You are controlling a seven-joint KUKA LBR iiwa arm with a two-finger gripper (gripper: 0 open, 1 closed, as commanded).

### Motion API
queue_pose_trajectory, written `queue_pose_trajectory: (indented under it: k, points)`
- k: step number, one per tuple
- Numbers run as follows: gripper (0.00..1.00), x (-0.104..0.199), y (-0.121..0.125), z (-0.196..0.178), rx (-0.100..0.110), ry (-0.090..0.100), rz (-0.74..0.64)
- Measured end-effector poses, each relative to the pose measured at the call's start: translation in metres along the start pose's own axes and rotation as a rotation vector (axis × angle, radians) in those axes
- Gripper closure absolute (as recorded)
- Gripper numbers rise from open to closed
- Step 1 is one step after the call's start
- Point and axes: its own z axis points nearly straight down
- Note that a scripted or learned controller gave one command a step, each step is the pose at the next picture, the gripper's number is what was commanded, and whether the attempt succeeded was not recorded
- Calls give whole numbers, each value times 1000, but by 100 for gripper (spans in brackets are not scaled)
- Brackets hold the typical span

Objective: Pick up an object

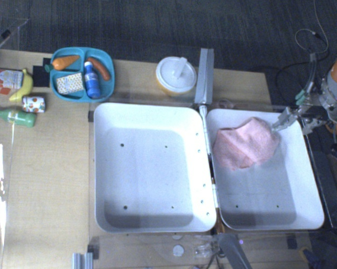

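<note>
— What's on the bench (46, 171)?
— Two white bins; a pink cloth (246, 144) lies in the right bin (276, 201), toward its far side. Dark carpet (161, 18) beyond.
— And the gripper (283, 120)?
— At the cloth's far right corner. The arm is cut off at the edge; I cannot tell its grip.

The arm (336, 90) is running off the right edge, just behind the claw (283, 120). The fingers are blurring against the pink cloth (246, 144) beside them, too small to read.
</note>
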Motion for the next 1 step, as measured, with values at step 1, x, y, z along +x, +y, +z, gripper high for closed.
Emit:
queue_pose_trajectory:
  k: [1]
  points:
    - [0,-7,40,180,-6,-1,47]
